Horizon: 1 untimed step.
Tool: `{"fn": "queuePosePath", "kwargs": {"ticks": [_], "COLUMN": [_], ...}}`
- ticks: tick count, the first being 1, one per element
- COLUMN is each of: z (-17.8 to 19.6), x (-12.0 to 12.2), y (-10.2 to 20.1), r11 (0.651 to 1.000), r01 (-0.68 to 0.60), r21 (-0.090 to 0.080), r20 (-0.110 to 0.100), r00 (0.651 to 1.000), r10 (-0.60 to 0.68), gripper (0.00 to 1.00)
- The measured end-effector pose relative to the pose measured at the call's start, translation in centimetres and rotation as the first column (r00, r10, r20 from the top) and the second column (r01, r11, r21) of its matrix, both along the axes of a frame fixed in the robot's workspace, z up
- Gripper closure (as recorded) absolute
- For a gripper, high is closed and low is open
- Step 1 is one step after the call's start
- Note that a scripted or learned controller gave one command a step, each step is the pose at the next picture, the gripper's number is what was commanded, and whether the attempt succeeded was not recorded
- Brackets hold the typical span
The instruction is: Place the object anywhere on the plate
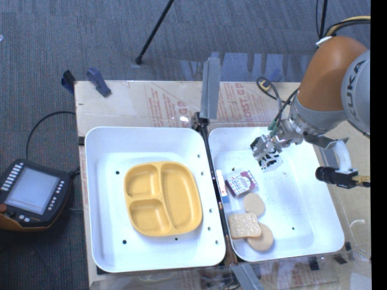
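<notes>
A yellow plate [163, 197] with three compartments lies in the middle of the left bin [100, 162], and nothing lies on it. My gripper [266, 150] hangs over the upper middle of the right bin [323, 222], well to the right of the plate. A small black-and-white patterned object [272, 161] sits right at the gripper's tip; whether it is held or lying on the bin floor is unclear.
In the right bin lie a red-and-white packet [241, 182], a thin white-and-blue stick [221, 185], a round tan biscuit [254, 205], a square toast piece [244, 225] and another tan round [262, 240]. A grey divider post [210, 92] rises between the bins.
</notes>
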<state>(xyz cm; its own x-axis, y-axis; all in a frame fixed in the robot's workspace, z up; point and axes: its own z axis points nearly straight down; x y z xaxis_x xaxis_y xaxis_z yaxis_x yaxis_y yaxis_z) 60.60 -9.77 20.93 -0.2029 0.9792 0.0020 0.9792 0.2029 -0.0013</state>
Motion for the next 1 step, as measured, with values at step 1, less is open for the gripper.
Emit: {"fn": "queuePosePath", "kwargs": {"ticks": [1], "z": [0.01], "x": [0.01], "y": [0.0], "r11": [1.0], "r01": [0.0], "r21": [0.0], "r20": [0.0], "r00": [1.0], "r10": [0.0], "gripper": [0.0]}}
